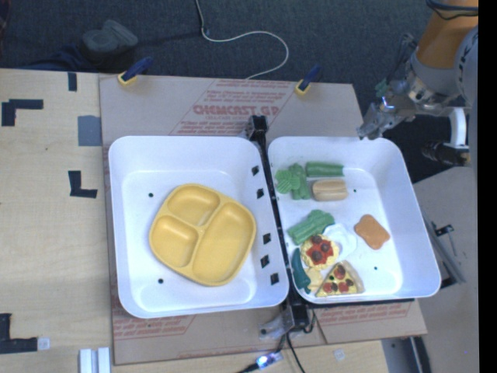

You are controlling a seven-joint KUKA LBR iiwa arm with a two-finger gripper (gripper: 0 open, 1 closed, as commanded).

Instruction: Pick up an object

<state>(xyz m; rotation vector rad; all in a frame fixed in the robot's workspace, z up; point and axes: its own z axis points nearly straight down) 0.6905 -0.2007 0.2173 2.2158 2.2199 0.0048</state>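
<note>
tool (371, 128) parked past right bin's (392, 150) far rim; tan block (329, 189) nearest, down-left, lying crosswise. fingers open or shut? can't tell.

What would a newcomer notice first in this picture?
First, the yellow divided plate, alone in the left bin. Then the bright toy foods in the right bin: green pieces, an orange piece and pizza slices. The gripper hangs over that bin's far right corner.
</note>
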